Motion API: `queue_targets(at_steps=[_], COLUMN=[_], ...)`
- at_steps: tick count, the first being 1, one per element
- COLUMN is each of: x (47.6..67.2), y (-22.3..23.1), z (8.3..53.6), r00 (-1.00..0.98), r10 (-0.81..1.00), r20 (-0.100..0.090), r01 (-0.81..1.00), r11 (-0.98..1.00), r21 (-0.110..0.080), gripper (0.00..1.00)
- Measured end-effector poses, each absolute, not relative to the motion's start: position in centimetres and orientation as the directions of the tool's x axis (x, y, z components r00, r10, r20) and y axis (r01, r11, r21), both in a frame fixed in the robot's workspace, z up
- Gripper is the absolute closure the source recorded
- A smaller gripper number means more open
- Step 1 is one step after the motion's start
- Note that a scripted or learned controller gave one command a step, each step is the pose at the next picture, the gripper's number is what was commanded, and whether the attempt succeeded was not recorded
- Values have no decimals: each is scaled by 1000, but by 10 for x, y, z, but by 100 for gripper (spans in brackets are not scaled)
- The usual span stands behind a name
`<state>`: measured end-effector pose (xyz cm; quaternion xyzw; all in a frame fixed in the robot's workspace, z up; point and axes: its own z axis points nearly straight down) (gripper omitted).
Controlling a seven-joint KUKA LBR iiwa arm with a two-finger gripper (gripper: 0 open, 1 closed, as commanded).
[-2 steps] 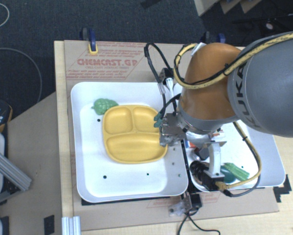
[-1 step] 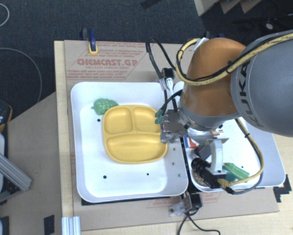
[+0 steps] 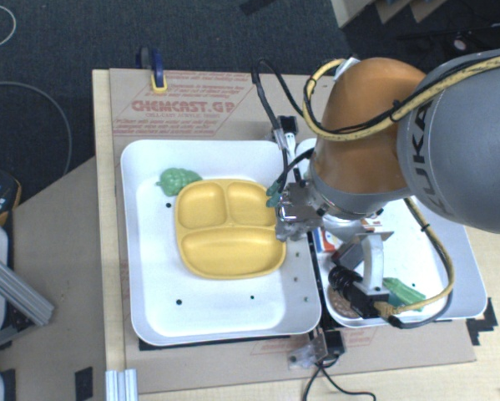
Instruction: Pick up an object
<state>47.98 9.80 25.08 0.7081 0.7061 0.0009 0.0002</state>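
A grey robot arm with a broad orange band reached in from the right over two shallow white bins on a table topped with a brown board (image 3: 191, 103) printed in red lettering. Its gripper (image 3: 290, 211) hung at the seam between the bins, right against the right-hand rim of a yellow three-compartment plastic plate (image 3: 229, 228). Seen from above, the wrist masked the tip, so how its grasp stood could not be made out, and nothing was visibly held.

The plate lay flat in the middle of the left white bin (image 3: 149, 307), its two small compartments toward the far side and its one large compartment toward the near side. A crumpled green leafy piece (image 3: 179, 180) rested at the plate's far left corner, touching its rim.

In the right white bin (image 3: 462, 257), largely covered by the arm, a small bright green block (image 3: 404, 291) lay near the front wall, and a round brown-and-white item (image 3: 341, 301) sat at the front left corner, too hidden to identify. A blue-and-yellow clamp (image 3: 156, 69) gripped the board's far edge.
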Motion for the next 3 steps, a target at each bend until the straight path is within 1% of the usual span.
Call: queue_targets(at_steps=[1, 2, 3], x=[478, 481, 480], y=[68, 67, 67], z=[219, 373, 374], r00=[4, -2, -2], r10=[1000, 1000, 1000], r20=[-1, 4, 0], r01=[1000, 1000, 1000], r11=[-4, 2, 2], r21=[-7, 19, 4], gripper=[100, 100, 100])
